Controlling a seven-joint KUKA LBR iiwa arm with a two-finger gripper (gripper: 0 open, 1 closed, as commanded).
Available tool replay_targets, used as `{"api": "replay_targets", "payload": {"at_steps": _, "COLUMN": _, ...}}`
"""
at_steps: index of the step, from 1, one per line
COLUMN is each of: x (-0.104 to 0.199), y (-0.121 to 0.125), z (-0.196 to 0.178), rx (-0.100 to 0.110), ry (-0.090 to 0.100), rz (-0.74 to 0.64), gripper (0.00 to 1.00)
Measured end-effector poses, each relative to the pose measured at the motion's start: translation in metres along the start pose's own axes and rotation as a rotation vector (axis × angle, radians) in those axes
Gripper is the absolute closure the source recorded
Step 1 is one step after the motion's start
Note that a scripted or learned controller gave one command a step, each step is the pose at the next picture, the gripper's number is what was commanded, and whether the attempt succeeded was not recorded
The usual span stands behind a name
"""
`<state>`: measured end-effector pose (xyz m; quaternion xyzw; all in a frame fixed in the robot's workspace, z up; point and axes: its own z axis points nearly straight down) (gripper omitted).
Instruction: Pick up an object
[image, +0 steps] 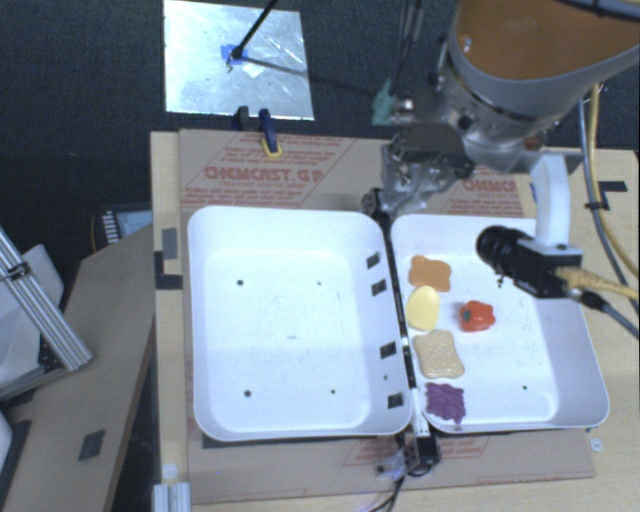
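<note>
Five small items lie along the left side of the right bin (560, 385): an orange piece (430, 271), a pale yellow piece (423, 307), a red pepper-like piece (477, 316), a beige flat piece (439, 353) and a purple piece (446, 402). My gripper (398, 198) hangs over the back rim where the two bins meet, behind and above the orange piece. Nothing is seen held in it. The big orange and grey arm body (530, 60) rises above it at the top right.
The left bin (290, 320) lies beside the right one on brown cardboard. A black cylindrical device (520, 260) on a white bracket (550, 205) with cables overhangs the right bin's back right. A shiny metal sheet (240, 60) lies behind the bins.
</note>
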<state>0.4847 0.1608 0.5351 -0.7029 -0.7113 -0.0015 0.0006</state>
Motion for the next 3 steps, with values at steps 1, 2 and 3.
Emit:
{"api": "replay_targets", "payload": {"at_steps": 1, "x": 0.051, "y": 0.074, "z": 0.002, "rx": -0.002, "ry": -0.002, "rz": 0.005, "gripper": 1.0}}
{"api": "replay_targets", "payload": {"at_steps": 2, "x": -0.005, "y": 0.003, "z": 0.071, "rx": 0.008, "ry": -0.005, "rz": 0.013, "gripper": 1.0}}
{"api": "replay_targets", "payload": {"at_steps": 3, "x": 0.008, "y": 0.002, "z": -0.004, "rx": -0.008, "ry": 0.001, "rz": 0.007, "gripper": 1.0}}
